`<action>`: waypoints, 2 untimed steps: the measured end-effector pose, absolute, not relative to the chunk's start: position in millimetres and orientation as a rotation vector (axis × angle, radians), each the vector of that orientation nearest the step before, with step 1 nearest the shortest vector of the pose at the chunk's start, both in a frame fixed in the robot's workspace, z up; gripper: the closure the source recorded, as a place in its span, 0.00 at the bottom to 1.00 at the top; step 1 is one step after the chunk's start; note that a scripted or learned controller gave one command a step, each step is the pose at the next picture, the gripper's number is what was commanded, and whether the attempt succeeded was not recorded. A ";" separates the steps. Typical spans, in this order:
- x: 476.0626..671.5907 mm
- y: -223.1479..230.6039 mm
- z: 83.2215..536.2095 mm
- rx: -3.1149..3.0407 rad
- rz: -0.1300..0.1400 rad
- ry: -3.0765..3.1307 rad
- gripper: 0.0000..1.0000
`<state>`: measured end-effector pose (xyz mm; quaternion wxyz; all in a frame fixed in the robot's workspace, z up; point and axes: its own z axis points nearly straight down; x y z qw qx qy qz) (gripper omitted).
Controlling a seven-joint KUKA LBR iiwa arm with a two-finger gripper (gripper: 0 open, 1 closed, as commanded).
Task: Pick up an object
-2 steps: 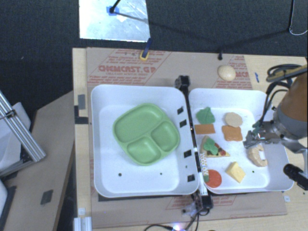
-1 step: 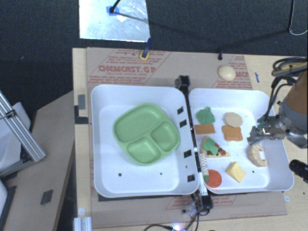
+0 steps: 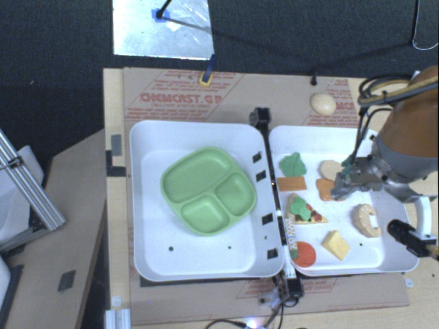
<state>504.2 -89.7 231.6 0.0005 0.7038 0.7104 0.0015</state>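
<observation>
We are seeing the gripper hanging low in the right bin, over an orange piece that sits just beside a tan round piece; we cannot tell how far the gripper is parted or whether it has anything. Crowding around it are a bagel-like ring to its lower right, a pizza slice to its left, an orange cracker and a green leafy piece farther left, and a yellow cheese wedge and red tomato toward the near rim. In the left bin a green divided plate is lying. An egg-like ball is resting on the surface behind the bins.
</observation>
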 end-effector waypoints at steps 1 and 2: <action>529.7 -45.8 237.7 2.209 0.006 2.232 1.00; 549.4 -1.1 240.6 2.210 0.006 2.232 1.00</action>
